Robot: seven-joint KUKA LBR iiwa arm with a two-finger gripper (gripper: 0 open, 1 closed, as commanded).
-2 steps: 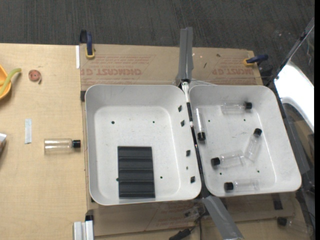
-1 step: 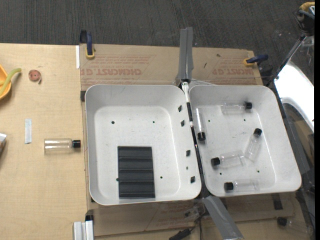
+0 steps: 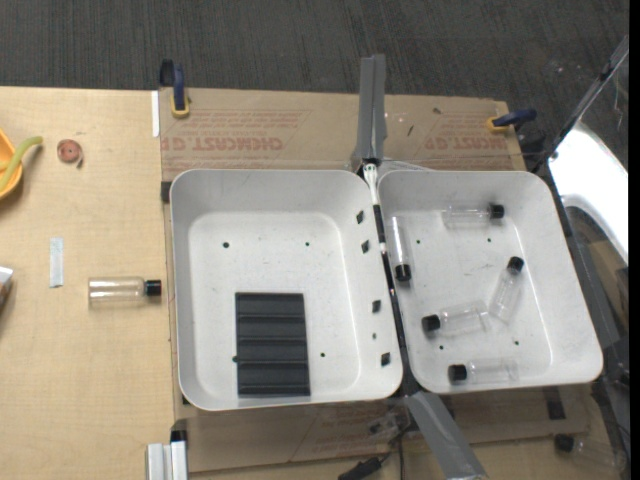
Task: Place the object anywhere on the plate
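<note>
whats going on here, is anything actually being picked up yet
Nothing is being handled at this moment. Two shallow white bins sit side by side on the bench. The left bin holds a dark ribbed plate near its front. The right bin holds five clear vials with black caps, lying scattered on its floor. A sixth vial lies on the bench to the left of the bins. No vial is on the plate, so the placing has not happened yet.

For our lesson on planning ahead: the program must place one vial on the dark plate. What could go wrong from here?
1. The clear vials in the right bin barely stand out against white, so a grasp may miss.
2. Two vials lie close together; a grab might disturb both.
3. The ridged plate could let a vial roll.
</note>
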